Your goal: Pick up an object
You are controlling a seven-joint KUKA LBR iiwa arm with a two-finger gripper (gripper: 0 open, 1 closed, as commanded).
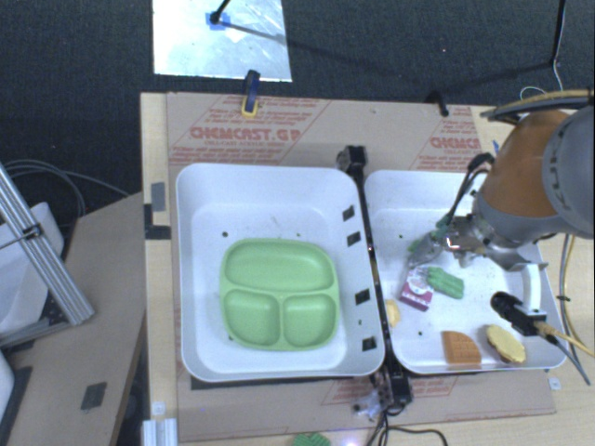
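Observation:
My gripper (430,247) hangs low over the middle of the right bin (402,201), reaching in from the right on the grey arm with the orange band. Just below it lie a green oblong object (447,283) and a pink and purple packet (417,293). Near the bin's front edge sit a brown waffle-like piece (460,347) and a yellow rounded object (507,344). A small yellow piece (393,315) rests against the divider side. Nothing is visibly held.
The left bin (200,198) holds a green divided plate (279,293). A black clamp strip (363,240) runs between the bins. A black and white part of the arm's fittings (519,310) hangs over the right bin's front right corner.

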